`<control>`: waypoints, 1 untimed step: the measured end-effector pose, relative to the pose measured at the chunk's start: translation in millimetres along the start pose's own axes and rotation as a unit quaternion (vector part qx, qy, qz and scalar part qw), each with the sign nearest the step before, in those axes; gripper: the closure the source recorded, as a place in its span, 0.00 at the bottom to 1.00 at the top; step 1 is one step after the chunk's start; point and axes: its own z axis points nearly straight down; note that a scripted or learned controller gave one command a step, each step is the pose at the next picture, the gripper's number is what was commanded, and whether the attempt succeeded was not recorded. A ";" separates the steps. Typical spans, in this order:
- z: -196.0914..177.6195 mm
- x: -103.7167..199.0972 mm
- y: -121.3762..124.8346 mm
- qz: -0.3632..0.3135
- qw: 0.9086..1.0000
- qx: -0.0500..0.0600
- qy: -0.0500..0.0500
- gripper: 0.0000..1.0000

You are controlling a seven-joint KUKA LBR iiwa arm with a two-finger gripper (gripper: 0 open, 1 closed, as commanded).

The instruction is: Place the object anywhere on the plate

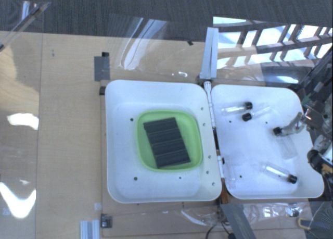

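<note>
A square green plate point(142, 149) lies in the middle of the left white bin point(117, 180). On it rests a dark grey ribbed block point(166, 142), lying flat and slightly turned. In the right bin point(229, 180) lie several clear tubes with black caps; one point(237, 109) is near the back, and another point(279, 173) is near the front right. My gripper point(301, 122) comes in at the bin's right edge, next to a third tube's black cap point(278, 130). It is far from the plate.
A grey metal post point(209, 55) stands behind the seam between the bins. A small grey bracket point(102, 67) sits on the wooden bench behind the left bin. Cables and arm parts point(320, 160) crowd the right edge.
</note>
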 end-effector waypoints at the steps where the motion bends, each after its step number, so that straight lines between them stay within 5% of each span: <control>1: -16.0 3.2 -1.2 0.037 0.999 -0.002 0.000 0.00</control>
